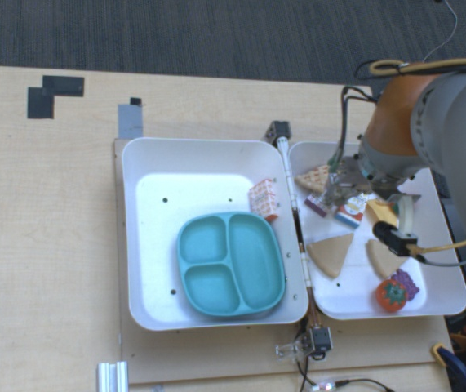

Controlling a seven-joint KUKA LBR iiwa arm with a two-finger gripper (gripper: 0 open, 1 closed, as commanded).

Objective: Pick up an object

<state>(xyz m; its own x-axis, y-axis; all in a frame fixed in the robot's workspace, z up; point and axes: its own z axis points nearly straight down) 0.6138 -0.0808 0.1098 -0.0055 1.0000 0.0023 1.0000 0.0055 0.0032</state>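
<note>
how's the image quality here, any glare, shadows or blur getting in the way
Camera view: lighting is even and soft, with no hard glare on the white bins; the teal divided plate casts only a faint shadow; the small items under the arm in the right bin are soft and low in detail, and the gripper blends into that clutter, so its fingers are hard to make out.
</note>
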